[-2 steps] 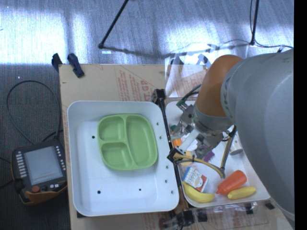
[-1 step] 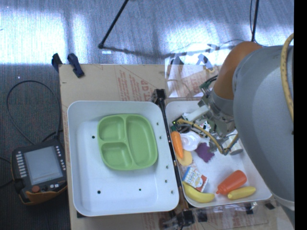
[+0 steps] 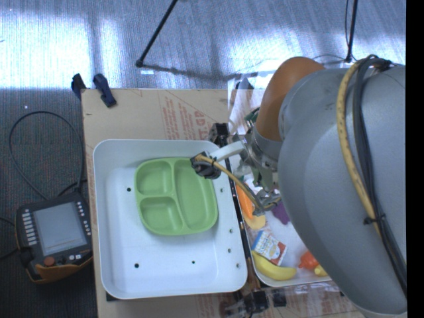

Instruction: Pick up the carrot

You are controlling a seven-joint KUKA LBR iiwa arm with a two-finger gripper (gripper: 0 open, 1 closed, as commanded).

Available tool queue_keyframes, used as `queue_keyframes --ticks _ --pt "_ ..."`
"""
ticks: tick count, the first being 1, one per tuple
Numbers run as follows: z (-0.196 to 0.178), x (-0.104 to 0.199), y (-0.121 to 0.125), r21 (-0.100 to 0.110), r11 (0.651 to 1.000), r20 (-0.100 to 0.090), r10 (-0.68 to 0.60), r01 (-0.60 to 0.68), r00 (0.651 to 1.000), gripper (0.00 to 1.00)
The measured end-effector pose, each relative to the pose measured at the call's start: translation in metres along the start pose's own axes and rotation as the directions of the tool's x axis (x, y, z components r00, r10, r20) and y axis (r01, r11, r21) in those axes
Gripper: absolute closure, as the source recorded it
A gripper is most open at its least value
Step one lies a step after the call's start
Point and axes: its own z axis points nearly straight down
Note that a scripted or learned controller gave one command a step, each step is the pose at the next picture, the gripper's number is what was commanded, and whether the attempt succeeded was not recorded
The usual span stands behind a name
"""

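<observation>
Grey and bulky, the robot arm (image 3: 344, 184) looms closest to the lens, its big housing covering most of the right-hand bin (image 3: 291, 280), with the orange band (image 3: 291, 85) showing above the wrist. Down at the end of it, the gripper (image 3: 262, 201) sits low over that right-hand bin, just beside the rim it shares with the left bin (image 3: 165, 270). From where I stand I cannot tell how the gripper is set; the wrist and its cabling hide that end of the tool.

Something orange, which I take for the carrot (image 3: 246, 207), lies in the right-hand bin, touching or very nearly touching the gripper's tip. Further along the same bin from the carrot are a small carton (image 3: 268, 247), a banana (image 3: 275, 269), a purple piece (image 3: 281, 212) and another orange bit (image 3: 308, 262) half under the arm. Across the shared rim, a green divided plate (image 3: 175, 196) rests in the left bin.

My guess is the reach is done and the tool is down at the carrot, but nothing proves a grasp. Closing on it and lifting it out of the bin look to be what remains.
</observation>
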Motion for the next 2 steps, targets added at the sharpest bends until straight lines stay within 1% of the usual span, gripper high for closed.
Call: queue_keyframes --ticks 1,2 --pt "0.000 -0.106 0.022 -0.001 1.000 0.007 0.026 -0.026 1.000 0.00" --pt "0.000 -0.028 0.025 -0.002 1.000 0.000 0.015 -0.015 1.000 0.00"
